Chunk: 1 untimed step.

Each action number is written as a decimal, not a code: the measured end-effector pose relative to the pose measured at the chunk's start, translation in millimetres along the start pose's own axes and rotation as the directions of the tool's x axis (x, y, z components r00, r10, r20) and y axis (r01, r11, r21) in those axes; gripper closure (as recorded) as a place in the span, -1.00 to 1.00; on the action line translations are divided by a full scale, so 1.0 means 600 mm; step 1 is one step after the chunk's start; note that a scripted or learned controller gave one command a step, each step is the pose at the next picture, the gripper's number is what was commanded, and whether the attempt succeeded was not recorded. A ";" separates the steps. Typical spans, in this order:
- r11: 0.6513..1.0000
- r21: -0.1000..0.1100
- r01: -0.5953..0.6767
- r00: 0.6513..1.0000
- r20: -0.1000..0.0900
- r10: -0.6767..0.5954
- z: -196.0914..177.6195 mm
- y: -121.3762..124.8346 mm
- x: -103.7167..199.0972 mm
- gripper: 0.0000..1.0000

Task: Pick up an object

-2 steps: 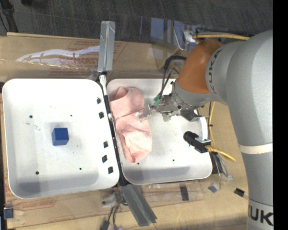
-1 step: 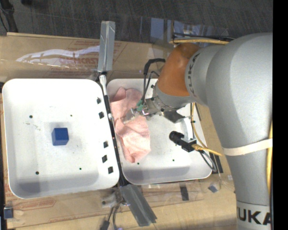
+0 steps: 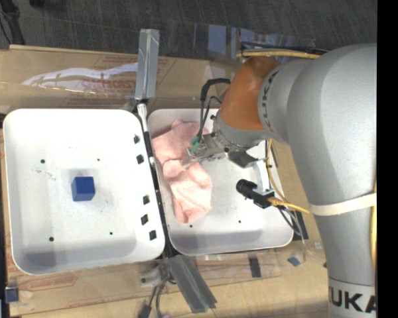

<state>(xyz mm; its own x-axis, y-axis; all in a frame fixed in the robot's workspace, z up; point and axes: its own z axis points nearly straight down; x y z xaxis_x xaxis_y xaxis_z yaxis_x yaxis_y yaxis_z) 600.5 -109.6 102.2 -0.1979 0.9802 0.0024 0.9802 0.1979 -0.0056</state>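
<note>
grey arm [image 3: 331, 158] with orange band, filling the right of the frame and reaching toward the centre. two white bins side by side on the bench [image 3: 73, 71]: left bin [image 3: 26, 244] at centre left, right bin [image 3: 252, 234] at centre. pink cloth [image 3: 186, 177] crumpled along the left half of the right bin. end effector [image 3: 198, 152] low over the upper part of the cloth, touching it; cannot tell if open or closed. small blue cube [image 3: 83, 188] alone in the middle of the left bin.
</note>
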 end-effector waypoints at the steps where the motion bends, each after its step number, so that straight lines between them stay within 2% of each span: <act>1: 0.999 -0.005 0.046 0.999 0.002 -0.046 -0.151 0.088 0.060 1.00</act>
